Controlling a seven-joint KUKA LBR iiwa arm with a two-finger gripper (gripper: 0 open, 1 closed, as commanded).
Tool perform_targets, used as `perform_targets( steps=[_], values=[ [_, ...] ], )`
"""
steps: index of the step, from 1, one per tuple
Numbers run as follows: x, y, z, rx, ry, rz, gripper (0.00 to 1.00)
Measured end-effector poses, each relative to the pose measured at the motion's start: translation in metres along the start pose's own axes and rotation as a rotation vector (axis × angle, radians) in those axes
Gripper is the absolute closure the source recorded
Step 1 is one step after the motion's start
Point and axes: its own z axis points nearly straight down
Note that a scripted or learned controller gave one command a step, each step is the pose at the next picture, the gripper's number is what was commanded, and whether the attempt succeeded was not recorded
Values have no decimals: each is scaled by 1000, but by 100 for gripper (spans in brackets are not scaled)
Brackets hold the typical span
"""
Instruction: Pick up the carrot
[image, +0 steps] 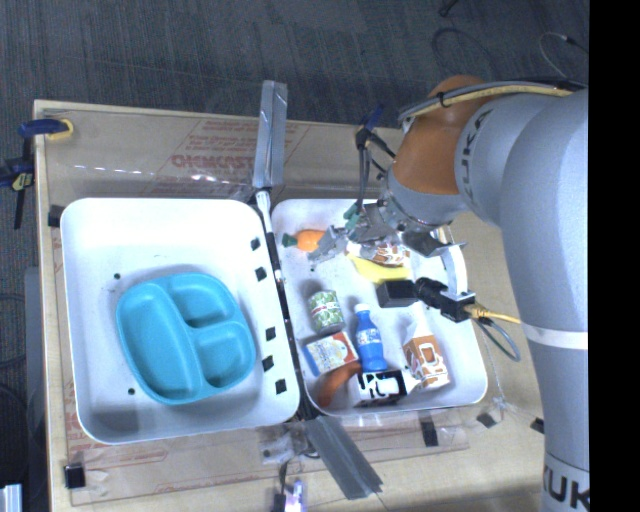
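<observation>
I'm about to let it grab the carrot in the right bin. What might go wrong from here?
Two risks, judging by the layout:
1. The orange carrot lies tight against the right white bin's far-left corner wall, so a finger may strike the wall or push it away.
2. The gripper hangs beside a yellow item, which it could catch instead.

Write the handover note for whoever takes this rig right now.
Gripper: low over the far end of the right bin, next to the carrot; I cannot tell whether it is open or shut.
Carrot: lying in the right bin's far corner by the divider, not lifted.
Left bin: holds a blue tray.
Done: approach.
Left: grasp the carrot and lift it.
</observation>
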Motion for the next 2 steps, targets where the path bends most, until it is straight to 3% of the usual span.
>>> perform_targets(
  steps=[1,2],
  values=[
    [-13,50,87,3,0,70,0],
    [-12,51,76,5,0,62,100]
  ],
)
